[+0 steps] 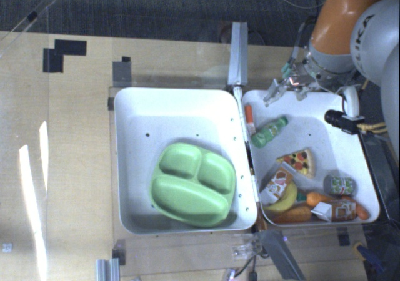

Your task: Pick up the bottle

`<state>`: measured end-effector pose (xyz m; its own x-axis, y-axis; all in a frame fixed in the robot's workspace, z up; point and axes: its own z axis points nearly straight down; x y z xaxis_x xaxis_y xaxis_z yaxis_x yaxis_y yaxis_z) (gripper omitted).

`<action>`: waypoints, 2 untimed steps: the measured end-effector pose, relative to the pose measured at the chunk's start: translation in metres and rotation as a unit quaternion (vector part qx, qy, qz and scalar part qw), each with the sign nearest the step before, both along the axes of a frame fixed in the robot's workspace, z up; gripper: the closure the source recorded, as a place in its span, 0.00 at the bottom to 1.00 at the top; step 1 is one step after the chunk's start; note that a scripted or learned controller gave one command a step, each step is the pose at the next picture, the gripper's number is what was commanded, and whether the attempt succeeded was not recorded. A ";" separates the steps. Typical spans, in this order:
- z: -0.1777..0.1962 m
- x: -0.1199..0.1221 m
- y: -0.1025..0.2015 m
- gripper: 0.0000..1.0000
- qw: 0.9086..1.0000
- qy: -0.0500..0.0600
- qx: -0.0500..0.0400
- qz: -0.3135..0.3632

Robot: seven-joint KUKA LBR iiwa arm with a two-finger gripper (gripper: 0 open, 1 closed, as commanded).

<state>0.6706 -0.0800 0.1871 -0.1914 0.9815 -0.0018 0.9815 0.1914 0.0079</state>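
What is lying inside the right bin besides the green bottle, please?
In the right bin, beside the green bottle: pizza slice, banana, small can, carrot. Anything beneath that pile is covered.

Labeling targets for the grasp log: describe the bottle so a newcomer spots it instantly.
Look in the right-hand white bin, in its upper left part near the divider between the bins. The green bottle lies there on its side, apart from the toy food piled along the bin's lower edge. It is the only green, elongated item in that bin.

Grey arm [378, 36], orange band, silvery metal claw [282, 89].
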 end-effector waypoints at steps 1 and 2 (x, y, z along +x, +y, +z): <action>-0.100 -0.021 -0.038 0.00 0.999 0.000 0.000 -0.048; -0.099 -0.051 -0.041 0.00 0.999 0.000 0.000 -0.050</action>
<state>0.6197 -0.1213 0.0879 -0.0915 0.9958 -0.0010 0.9958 0.0915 0.0089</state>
